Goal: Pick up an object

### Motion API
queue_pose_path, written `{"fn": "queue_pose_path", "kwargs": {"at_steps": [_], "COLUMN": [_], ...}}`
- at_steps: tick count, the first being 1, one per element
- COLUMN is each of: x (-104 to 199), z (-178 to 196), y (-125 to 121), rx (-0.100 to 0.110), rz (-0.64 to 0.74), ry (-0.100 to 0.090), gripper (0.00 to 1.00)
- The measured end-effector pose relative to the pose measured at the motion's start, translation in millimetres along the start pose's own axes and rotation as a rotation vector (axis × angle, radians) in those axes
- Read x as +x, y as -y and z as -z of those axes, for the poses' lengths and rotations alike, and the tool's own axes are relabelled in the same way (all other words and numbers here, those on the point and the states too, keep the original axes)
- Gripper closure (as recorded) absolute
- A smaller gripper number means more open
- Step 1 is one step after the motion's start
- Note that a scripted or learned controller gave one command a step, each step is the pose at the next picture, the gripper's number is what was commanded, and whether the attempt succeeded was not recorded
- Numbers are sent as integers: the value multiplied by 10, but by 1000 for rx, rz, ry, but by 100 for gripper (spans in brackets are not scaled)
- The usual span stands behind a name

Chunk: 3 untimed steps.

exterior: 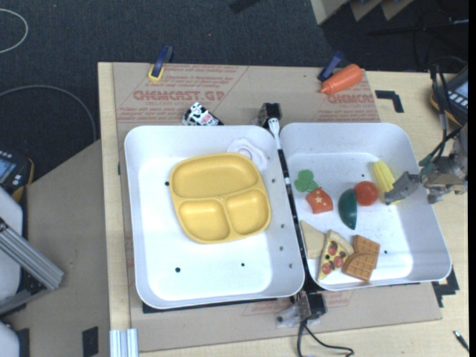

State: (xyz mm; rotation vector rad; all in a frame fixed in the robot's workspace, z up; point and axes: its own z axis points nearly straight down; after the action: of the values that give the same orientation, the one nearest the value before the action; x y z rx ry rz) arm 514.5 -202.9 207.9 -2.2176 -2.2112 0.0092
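Bench front: a black cable [316,333] runs off the near edge below the seam between the two bins.
Left bin [149,274]: white and shallow, it holds a yellow tray [219,197] with three compartments, tilted a little in the bin; a small white piece [248,152] lies just beyond the tray's far right corner.
Right bin [424,255]: white, touching the left bin along the middle seam; all the toy food sits in it.
Waffles [362,256]: two brown squares at the near side of the right bin, overlapping.
Pizza [335,253]: a slice just left of the waffles, touching them.
Green pod [347,208]: dark green, mid-bin, beyond the pizza.
Red block [319,200]: left of the pod, with a yellow star on it.
Green leaf [304,180]: just beyond the red block, near the seam.
Tomato [366,193]: red and round, touching the pod's far right side.
Corn [382,175]: yellow, beyond and right of the tomato.
Gripper [396,190]: low over the right side of the right bin, just right of the tomato and near the corn; I cannot tell how its jaws stand, and nothing shows between them.
Far bench: a black-and-white toy [201,114] beyond the left bin, an orange carrot [342,79] beyond the right one, a blue and yellow clamp [158,64] at the far edge.
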Motion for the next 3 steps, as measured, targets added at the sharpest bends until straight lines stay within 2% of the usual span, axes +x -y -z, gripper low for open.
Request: {"fn": "queue_pose_path", "kwargs": {"at_steps": [1, 3], "x": [2, 128], "z": [58, -954], "y": [-29, -130], "rx": [-12, -4], "rz": [3, 4], "ry": [3, 0], "gripper": [0, 0]}}
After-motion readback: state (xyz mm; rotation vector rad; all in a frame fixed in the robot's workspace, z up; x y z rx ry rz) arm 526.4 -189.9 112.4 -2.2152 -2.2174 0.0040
